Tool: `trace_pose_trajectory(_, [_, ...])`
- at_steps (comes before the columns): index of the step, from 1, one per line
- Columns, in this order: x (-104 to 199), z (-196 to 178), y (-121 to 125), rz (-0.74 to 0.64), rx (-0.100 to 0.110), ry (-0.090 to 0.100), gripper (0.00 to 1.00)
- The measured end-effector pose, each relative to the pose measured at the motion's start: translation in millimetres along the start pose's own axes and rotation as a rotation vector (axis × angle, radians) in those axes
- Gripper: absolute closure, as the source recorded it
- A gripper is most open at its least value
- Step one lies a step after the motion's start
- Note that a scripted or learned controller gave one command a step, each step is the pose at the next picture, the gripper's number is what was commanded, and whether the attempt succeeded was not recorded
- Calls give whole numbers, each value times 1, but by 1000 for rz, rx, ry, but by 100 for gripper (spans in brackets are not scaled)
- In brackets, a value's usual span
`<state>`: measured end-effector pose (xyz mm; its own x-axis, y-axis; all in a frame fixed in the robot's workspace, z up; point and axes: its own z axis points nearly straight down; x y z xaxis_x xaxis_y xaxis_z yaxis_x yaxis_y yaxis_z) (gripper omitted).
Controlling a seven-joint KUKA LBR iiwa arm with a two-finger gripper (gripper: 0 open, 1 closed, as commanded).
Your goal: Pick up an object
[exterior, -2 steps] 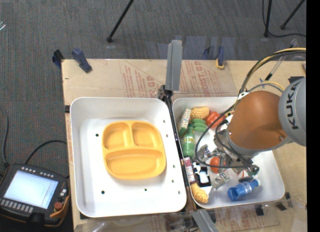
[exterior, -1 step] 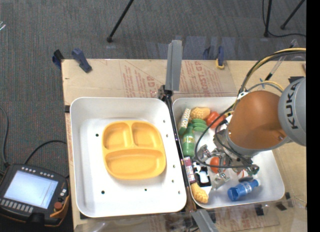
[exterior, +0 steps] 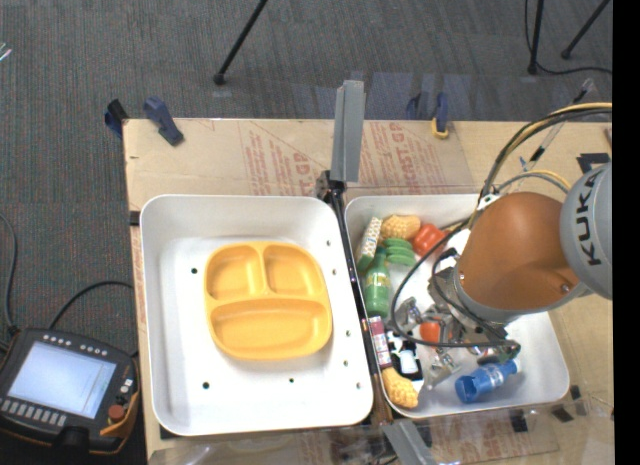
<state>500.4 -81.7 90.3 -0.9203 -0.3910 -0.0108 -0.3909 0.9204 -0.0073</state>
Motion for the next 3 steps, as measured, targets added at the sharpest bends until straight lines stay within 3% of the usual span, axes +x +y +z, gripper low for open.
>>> trace_pose_trajectory(1, [-4, 0, 1, -58, -1, 3, 0])
trace_pose_trajectory(2, [5, -3, 4, -59, 5, -14, 0])
trace_pose_trajectory(3, [0, -16, 2, -64, 14, -26, 100])
